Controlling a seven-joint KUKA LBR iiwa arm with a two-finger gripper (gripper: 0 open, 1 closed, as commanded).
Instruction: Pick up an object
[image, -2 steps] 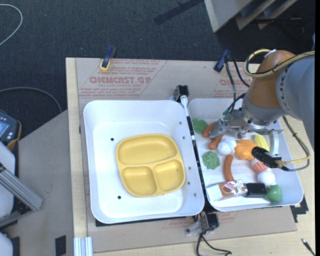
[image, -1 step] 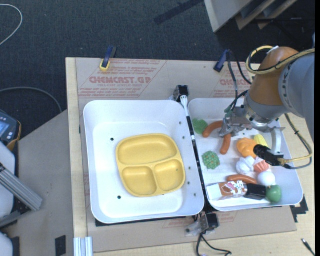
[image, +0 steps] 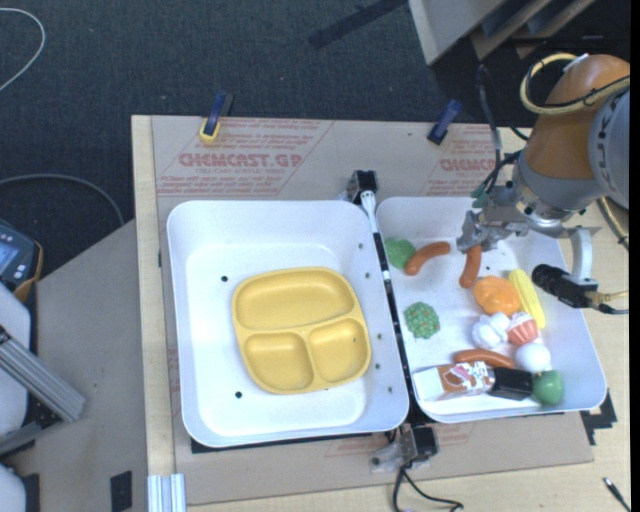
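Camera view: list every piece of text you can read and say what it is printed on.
"CHEMCAST GP" in red, printed on the brown protective sheet behind the left bin.
The same red print repeats behind the right bin, partly cut off by the arm; its smaller lines are too blurred to read.
The label on the bottle in the right bin is too small to read.

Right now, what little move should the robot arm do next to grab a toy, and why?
Probably a short drop straight down. The gripper hangs over the right white bin, just above the upright orange-red toy sausage, and no toy shows in its grip. That sausage is the nearest thing; the curved orange sausage lies further left, so lowering seems best.
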